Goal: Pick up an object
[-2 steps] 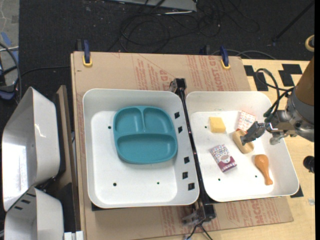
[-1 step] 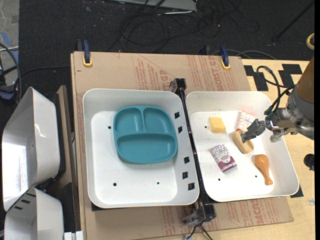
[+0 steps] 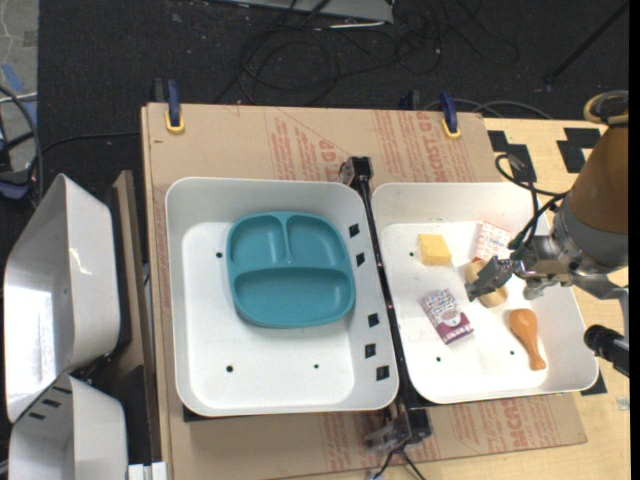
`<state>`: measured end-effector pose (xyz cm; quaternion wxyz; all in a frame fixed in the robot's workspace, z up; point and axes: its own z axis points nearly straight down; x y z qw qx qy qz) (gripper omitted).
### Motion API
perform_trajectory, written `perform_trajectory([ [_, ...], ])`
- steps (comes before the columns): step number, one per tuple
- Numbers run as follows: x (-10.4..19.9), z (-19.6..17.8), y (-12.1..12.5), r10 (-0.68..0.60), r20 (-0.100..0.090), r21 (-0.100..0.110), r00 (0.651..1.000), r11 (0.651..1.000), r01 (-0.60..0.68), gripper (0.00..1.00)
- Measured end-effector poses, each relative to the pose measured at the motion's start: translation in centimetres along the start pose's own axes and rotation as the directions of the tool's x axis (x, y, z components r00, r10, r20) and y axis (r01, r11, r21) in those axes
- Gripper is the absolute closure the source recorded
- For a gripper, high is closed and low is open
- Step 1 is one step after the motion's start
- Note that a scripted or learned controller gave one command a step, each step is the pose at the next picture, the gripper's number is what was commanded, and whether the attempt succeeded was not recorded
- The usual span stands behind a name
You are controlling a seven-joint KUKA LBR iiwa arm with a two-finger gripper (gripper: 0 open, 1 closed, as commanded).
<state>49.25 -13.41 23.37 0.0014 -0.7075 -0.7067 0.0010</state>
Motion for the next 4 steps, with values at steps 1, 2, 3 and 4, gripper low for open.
perform_trajectory([
  [1,-0.3,4.6,0.6,0.001,0.000,0.001,1.000,1.000,-0.001,0.00],
  [2,0.2,9.6,-0.3,0.001,-0.001,0.003,1.000,1.000,-0.001,0.00],
  [3,0.1,8.3,-0.2,0.002,0.000,-0.003,1.000,1.000,-0.002,1.00],
  [4,0.5,4.0,-0.4,-0.004,0.002,-0.007,1.000,1.000,0.004,1.00],
])
